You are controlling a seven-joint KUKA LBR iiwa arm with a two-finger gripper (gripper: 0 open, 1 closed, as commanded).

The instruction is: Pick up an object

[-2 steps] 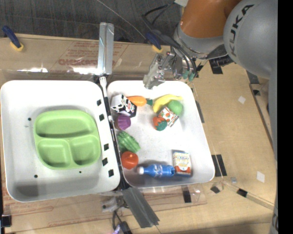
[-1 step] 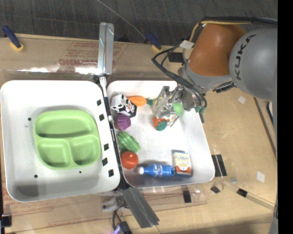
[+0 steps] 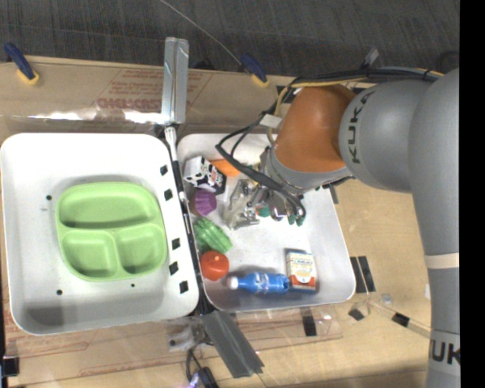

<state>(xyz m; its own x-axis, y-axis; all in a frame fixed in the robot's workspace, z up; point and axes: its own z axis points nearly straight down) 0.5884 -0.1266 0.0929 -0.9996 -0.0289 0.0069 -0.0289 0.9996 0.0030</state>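
Although the claw (image 3: 244, 208) sits low in the right bin (image 3: 339, 253), whether it is open or closed cannot be told. The purple toy (image 3: 204, 202) lies just beside it at nine o'clock, nearest candidate.

Two white bins (image 3: 16, 217), one green tray (image 3: 111, 229), one blue bottle (image 3: 259, 282), perhaps six other small items.

Orange item (image 3: 226, 169) half under arm (image 3: 388, 136)
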